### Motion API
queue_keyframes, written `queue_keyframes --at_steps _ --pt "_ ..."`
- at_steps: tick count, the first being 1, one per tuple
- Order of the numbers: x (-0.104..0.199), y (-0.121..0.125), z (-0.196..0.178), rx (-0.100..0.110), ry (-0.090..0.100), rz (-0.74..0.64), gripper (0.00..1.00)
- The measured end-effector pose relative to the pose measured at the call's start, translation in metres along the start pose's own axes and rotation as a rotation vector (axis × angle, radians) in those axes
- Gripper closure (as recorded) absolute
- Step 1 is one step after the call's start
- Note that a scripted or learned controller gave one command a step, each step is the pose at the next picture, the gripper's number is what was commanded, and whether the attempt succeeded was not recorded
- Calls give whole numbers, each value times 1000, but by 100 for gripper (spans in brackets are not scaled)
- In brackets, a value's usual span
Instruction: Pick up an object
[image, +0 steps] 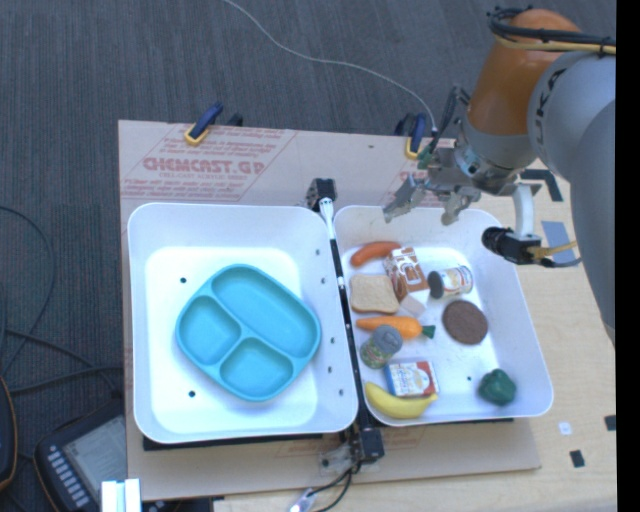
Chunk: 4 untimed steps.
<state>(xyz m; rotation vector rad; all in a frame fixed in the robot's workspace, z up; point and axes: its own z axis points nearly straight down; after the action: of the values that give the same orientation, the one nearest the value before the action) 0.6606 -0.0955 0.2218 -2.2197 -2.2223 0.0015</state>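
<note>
My claw (428, 204) hangs with its two fingers spread wide and nothing between them, poised above the far rim of the right bin (530, 330). Nothing is picked up yet, so as I judge it the whole task is still ahead of me: choose a thing, drop down, close, lift. Nearest below me lies an orange sausage (374, 252), and just beside it a small carton (405, 270) and a tipped can (452, 281). Farther toward the near rim I see a slice of bread (373, 293), a carrot (392, 325), a brown round patty (465, 322), a banana (398, 402) and a dark green lump (497, 386), all resting on the bin floor. The left bin (150, 300) holds a blue divided plate (248, 331), well apart from my reach just now.
</note>
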Motion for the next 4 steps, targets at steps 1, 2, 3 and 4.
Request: queue_keyframes --at_steps 1,2,3,4 --pt "-28 11 120 -15 -2 0 0" --pt "-20 -20 134 -9 -4 1 0" --pt "-20 -19 122 -11 -4 1 100" --pt "46 -106 38 1 1 0 100"
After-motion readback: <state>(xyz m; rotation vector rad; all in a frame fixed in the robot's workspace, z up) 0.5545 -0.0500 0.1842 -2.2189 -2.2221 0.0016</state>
